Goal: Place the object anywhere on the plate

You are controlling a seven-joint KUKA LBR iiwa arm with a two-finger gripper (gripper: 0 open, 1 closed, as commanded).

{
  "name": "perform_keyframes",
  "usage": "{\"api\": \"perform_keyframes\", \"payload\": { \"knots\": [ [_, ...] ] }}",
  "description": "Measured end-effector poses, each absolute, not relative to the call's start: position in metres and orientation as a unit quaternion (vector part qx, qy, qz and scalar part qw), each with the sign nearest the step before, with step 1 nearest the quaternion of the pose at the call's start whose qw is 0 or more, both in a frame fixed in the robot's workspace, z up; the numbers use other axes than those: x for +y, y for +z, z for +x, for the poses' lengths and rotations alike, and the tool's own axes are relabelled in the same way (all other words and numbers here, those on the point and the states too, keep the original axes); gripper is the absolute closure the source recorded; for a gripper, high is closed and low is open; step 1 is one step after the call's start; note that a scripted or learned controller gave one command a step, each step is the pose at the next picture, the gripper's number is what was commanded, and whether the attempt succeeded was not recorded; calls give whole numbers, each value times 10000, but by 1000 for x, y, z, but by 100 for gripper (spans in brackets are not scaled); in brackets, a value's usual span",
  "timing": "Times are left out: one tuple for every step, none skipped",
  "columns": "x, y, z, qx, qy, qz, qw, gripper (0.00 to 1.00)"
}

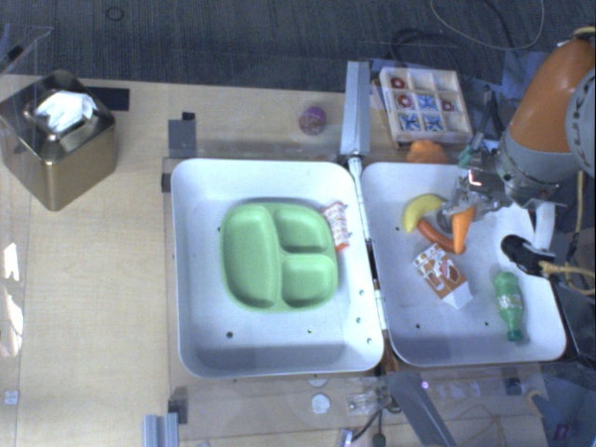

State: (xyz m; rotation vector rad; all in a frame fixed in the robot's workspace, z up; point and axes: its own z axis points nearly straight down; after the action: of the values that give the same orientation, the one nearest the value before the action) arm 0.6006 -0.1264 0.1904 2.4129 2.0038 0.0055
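- Pale wooden bench bears two white bins.
- We see a green sectioned plastic plate in the nine-o'clock bin.
- Two-finger gripper clasps an orange carrot beside a yellow banana.

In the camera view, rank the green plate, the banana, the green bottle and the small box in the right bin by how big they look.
1. green plate, by far the largest
2. small box and green bottle, too alike to rank
3. banana, partly hidden by the carrot, so unsure

Your arm was grey with a broad, rounded orange band above the wrist, ending in a dark metal head with a small light.
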Motion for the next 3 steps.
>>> {"api": "perform_keyframes", "payload": {
  "knots": [
    [-57, 185, 607, 7623, 15, 6472, 16, 100],
    [3, 189, 578, 8610, 21, 5085, 22, 100],
    [87, 186, 569, 8688, 25, 4952, 22, 100]
  ]
}}
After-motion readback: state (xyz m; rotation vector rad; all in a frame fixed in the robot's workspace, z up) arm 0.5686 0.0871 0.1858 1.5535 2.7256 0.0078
